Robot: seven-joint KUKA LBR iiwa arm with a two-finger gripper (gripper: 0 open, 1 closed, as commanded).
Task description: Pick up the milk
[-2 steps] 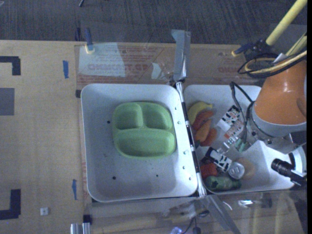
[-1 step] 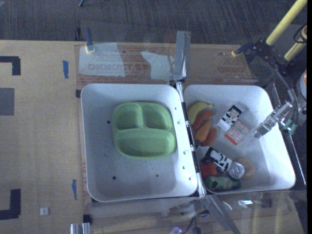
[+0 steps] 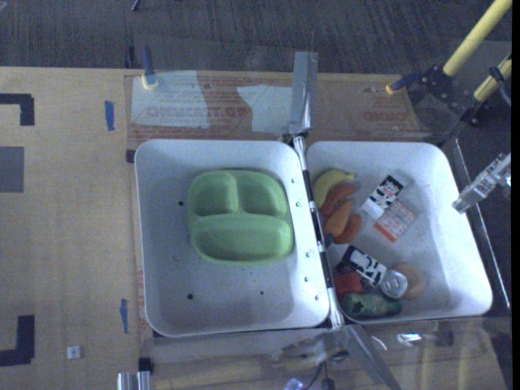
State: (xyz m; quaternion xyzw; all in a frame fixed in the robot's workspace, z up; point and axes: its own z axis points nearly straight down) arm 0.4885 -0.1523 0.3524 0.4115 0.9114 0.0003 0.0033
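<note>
The milk [image 3: 384, 195] is a small white carton with black cow patches, lying flat in the upper middle of the right bin [image 3: 455, 242]. An orange-and-white pack [image 3: 396, 219] touches its lower end. A pale metal piece that looks like my gripper [image 3: 486, 184] hangs at the right edge of the view, over the right bin's right rim. It is well to the right of the milk and apart from it. Nothing shows in it.
Also in the right bin are a banana [image 3: 331, 182], orange pieces [image 3: 341, 216], a second black-and-white pack [image 3: 364, 266], a can [image 3: 393, 283], a tan round item [image 3: 413, 279] and a green item [image 3: 367, 305]. A green divided plate [image 3: 240, 218] lies in the left bin [image 3: 158, 242].
</note>
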